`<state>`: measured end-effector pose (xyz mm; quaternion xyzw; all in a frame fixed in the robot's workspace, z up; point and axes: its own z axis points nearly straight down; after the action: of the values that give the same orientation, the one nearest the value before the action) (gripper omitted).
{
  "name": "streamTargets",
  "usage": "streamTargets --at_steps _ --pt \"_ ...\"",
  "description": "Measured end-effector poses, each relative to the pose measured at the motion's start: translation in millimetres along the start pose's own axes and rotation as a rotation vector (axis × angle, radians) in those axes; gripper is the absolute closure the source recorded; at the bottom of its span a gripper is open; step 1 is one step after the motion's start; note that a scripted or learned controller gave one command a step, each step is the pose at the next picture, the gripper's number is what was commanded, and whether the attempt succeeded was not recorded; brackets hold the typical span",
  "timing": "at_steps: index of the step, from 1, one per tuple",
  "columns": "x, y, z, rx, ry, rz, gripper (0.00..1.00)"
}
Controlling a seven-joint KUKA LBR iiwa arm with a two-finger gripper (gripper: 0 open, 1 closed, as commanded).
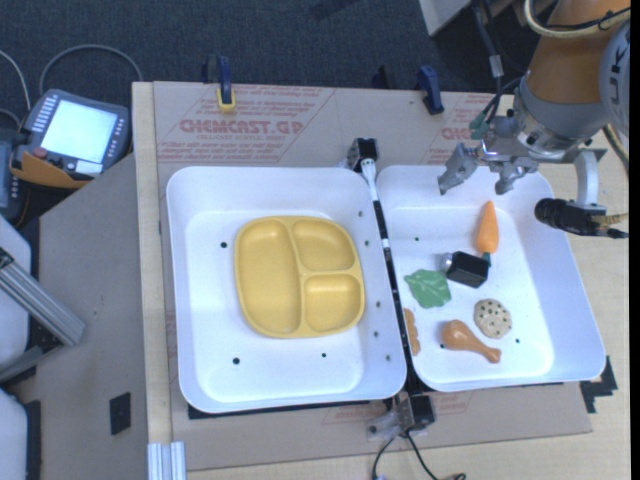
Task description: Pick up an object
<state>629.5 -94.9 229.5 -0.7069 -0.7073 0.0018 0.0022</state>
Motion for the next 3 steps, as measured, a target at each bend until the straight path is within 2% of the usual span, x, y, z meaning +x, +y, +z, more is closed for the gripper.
streamTargets --at_steps 2,3 --pt "-8.3 9.8 103.3 0.006 0.001 0.002 0.00" --pt "-7.6 9.2 149.2 0.002 0.001 0.002 0.00"
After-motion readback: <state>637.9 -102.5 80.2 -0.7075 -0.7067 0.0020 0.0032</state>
